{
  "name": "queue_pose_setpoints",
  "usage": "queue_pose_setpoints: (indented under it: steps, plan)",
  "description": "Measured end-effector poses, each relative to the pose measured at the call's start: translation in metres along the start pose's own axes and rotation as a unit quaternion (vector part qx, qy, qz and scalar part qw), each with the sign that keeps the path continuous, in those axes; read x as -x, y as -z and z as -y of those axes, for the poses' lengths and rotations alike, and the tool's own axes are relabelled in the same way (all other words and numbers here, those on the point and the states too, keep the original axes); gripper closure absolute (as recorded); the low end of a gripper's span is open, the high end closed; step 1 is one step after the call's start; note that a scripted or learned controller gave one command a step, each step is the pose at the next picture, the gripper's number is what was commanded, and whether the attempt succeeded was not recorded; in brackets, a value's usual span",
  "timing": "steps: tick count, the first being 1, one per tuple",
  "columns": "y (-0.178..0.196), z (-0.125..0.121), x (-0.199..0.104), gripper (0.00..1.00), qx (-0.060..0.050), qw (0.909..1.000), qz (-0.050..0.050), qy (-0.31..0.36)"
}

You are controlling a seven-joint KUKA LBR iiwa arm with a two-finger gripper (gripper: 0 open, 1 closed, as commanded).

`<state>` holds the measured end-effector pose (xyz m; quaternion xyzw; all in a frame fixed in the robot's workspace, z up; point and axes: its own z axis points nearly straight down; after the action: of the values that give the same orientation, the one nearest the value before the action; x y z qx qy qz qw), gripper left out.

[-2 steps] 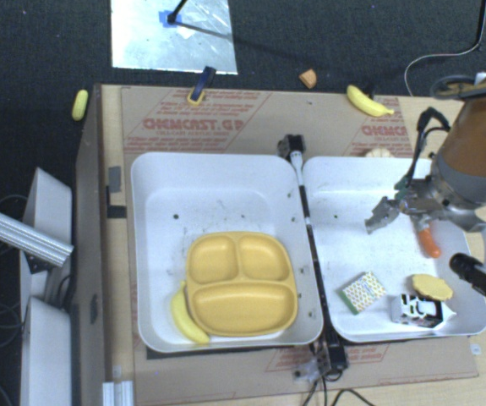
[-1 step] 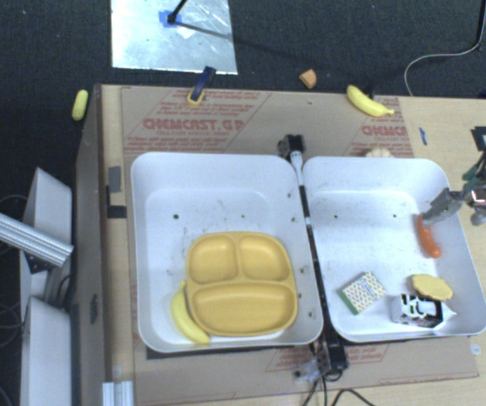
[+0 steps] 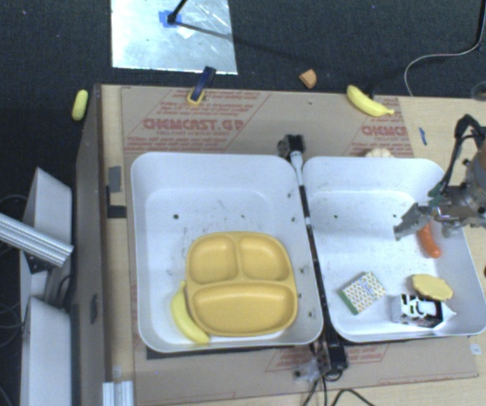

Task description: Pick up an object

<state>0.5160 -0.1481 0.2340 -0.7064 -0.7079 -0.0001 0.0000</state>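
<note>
A small orange carrot (image 3: 429, 242) lies near the right bin's (image 3: 369, 180) right edge, its long axis running toward that bin's near-right corner. The gripper (image 3: 423, 220) hangs over its far end; whether it is open or closed cannot be told.

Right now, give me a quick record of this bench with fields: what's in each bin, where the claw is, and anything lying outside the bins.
left bin: yellow divided plate, with a banana lying against its left edge
right bin: orange carrot-like piece, patterned small box, black-and-white carton with a yellow item on top
claw: over the right bin's right side, close above the orange piece; grip unclear
outside bins: second banana on the board behind the right bin
</note>
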Motion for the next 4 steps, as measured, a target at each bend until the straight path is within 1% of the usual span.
queue_pose_setpoints:
  steps: [1,2,3,4]
  plan:
    - [0.095,0.014,0.06,0.0,0.003,1.0,0.002,-0.001]
    - [0.026,0.029,-0.009,0.0,0.0,1.0,0.0,0.001]
    - [0.043,-0.013,0.045,0.0,0.002,1.0,0.001,0.0]
    - [-0.037,0.021,0.042,0.0,0.0,1.0,0.0,0.0]
